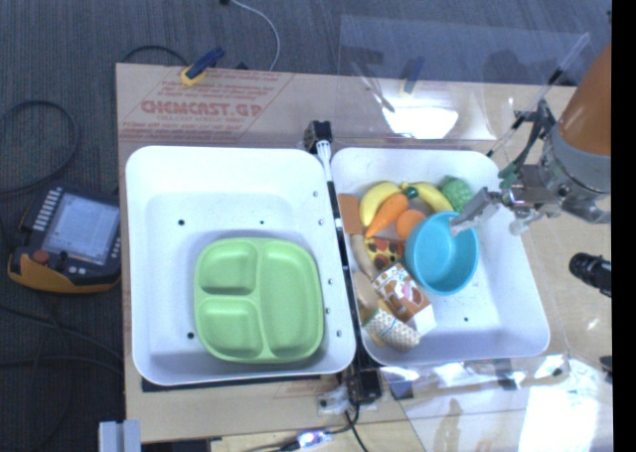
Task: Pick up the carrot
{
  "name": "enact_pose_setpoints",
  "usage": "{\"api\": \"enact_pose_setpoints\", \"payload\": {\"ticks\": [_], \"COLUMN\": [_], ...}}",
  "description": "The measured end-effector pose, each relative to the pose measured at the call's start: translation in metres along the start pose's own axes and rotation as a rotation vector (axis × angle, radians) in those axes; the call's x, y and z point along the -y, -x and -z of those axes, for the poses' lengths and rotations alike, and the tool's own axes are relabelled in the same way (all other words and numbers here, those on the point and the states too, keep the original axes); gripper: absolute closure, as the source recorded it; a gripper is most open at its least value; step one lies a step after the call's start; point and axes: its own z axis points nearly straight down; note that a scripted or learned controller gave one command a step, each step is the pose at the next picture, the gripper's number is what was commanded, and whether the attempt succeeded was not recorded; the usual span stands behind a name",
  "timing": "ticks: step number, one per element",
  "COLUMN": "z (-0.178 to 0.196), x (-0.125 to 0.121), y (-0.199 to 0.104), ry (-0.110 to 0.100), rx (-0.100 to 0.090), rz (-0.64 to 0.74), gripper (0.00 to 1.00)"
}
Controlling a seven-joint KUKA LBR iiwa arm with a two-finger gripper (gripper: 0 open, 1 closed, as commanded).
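The grey two-finger gripper (475, 210) hangs over the right-hand shallow white plastic bin (517, 326), its tips at the rim of a round blue plastic bowl (443, 253); whether it is parted or closed I cannot tell, and I see nothing gripped in it. The stubby orange carrot (389, 213) lies off to the camera-left of the tips, wedged against a curved yellow banana (376, 201). This looks like the approach step. Next, I'd guess, comes a sideways shift over the carrot and a descent (tight quarters). The bowl hides the pile's far edge, and the fingertips blur.
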Motion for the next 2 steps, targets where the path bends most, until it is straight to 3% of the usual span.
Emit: {"api": "enact_pose_setpoints", "payload": {"ticks": [1, 2], "z": [-0.124, -0.182], "x": [-0.037, -0.109], "y": [-0.051, -0.051], "ry": [-0.015, 0.014], "rx": [-0.005, 0.006], "rz": [0.054, -0.03], "gripper": [0.0, 0.0]}}
